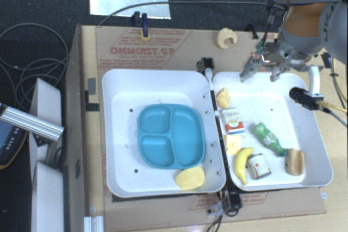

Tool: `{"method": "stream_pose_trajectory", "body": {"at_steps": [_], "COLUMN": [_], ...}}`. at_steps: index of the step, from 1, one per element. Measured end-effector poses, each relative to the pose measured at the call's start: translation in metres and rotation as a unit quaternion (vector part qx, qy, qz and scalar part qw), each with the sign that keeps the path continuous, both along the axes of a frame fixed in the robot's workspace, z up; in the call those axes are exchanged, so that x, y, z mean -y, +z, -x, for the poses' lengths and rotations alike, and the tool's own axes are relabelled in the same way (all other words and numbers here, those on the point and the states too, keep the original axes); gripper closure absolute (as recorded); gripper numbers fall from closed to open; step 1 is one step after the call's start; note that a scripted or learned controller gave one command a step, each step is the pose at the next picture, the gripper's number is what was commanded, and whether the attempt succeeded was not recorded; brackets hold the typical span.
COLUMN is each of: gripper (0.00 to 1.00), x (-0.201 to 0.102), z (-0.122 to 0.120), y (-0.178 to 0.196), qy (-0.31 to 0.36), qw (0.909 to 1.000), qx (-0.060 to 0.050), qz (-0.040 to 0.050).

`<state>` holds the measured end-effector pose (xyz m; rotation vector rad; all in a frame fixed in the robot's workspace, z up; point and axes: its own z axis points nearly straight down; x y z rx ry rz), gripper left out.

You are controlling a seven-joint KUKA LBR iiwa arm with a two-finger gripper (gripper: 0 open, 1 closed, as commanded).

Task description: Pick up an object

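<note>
My gripper (262, 71) hangs over the far rim of the right bin (315, 133), its two fingers spread apart with nothing between them. Below it in that bin lie a pale yellow piece (223, 98), a red and white carton (233, 120), a green bottle (267, 137), a flat yellow slice (232, 144), a banana (243, 163), a small can (259, 167) and a brown bread-like piece (294, 161). The nearest of them, the pale yellow piece, is to the gripper's lower left.
The left bin (117, 117) holds a blue divided plate (170, 135) and a yellow lump (190, 177) by its near rim. A beige croissant-shaped thing (227, 37) lies on the cardboard behind the bins. A black fitting (300, 96) juts over the right bin's far right side.
</note>
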<state>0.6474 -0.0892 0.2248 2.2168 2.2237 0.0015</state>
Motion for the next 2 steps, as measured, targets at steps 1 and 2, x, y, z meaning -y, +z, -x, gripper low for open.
{"method": "stream_pose_trajectory", "body": {"at_steps": [1,2], "gripper": [0.00,0.00], "x": [0.027,0.056], "z": [0.050,0.081], "y": [-0.094,-0.141], "qy": [-0.001,-0.001], "qw": [1.0000,1.0000], "qx": [-0.002,-0.001], "qz": [0.0000,0.0001]}}
